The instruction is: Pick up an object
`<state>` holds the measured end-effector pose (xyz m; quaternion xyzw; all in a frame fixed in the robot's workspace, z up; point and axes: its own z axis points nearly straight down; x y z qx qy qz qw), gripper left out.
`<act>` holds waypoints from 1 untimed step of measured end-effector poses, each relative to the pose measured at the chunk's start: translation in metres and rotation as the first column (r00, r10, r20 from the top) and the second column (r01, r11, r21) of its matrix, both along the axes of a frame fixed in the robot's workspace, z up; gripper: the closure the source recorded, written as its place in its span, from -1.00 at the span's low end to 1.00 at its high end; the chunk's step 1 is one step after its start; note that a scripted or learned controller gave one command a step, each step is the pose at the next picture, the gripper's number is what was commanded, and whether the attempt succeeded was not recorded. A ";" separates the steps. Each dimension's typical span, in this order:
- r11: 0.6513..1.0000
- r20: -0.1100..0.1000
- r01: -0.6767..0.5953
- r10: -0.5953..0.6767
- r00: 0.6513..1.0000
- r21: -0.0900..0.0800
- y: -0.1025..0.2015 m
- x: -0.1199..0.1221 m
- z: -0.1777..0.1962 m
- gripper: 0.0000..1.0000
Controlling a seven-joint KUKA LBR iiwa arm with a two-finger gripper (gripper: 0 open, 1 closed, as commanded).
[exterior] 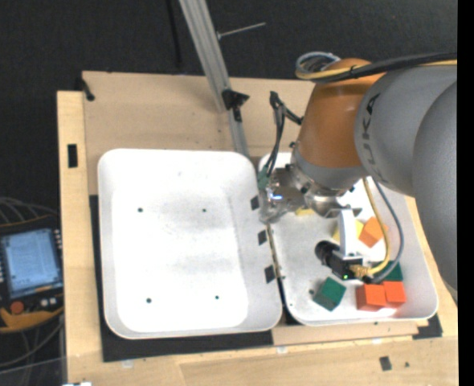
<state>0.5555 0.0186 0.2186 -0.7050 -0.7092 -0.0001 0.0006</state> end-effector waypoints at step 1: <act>1.000 0.004 -0.002 0.002 1.000 0.001 0.043 -0.009 0.009 1.00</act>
